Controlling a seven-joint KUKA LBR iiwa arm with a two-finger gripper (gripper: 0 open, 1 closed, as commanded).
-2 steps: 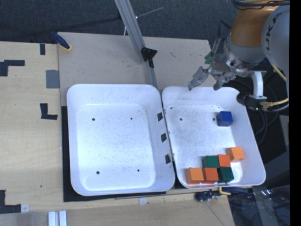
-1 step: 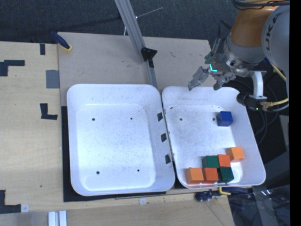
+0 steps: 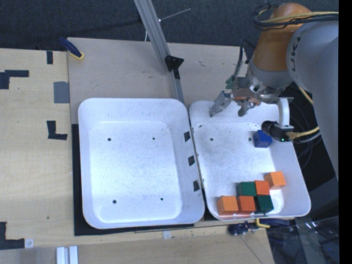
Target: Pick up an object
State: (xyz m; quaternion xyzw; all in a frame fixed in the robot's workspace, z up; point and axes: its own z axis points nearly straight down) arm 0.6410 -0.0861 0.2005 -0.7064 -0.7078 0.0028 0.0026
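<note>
The pincer [image 3: 230, 107] hangs over the far rim of the right bin [image 3: 231, 147], its two fingers [image 3: 218, 104] spread apart and pointing down, with nothing between them. Above it sits the wrist block and then the orange band [image 3: 275, 37] of the grey arm [image 3: 319, 65], which comes in from the right side of the view.

Just right of the pincer and a little nearer the camera, a small blue block [image 3: 262, 139] lies on the bin floor close to the right wall, beside a black fitting with a yellow cable on the arm's side. The rest of the blocks are gathered in the near right corner of that same bin: an orange block [image 3: 275, 179] a little apart at the right, then a tight cluster where a dark green block [image 3: 246, 188] and a red-orange block [image 3: 262, 188] touch side by side, and in front of them an orange block at the near wall [image 3: 227, 204], a second red-orange block [image 3: 247, 203] and another green block [image 3: 264, 203] in a row. All of these lie well apart from the pincer.

The left bin [image 3: 135, 164] stands beside the right one, their rims meeting along the middle. Both rest on the pale wooden counter [image 3: 33, 164], which carries dark tape marks at the left. A grey metal bar [image 3: 157, 32] slants down from the top to the junction of the bins
</note>
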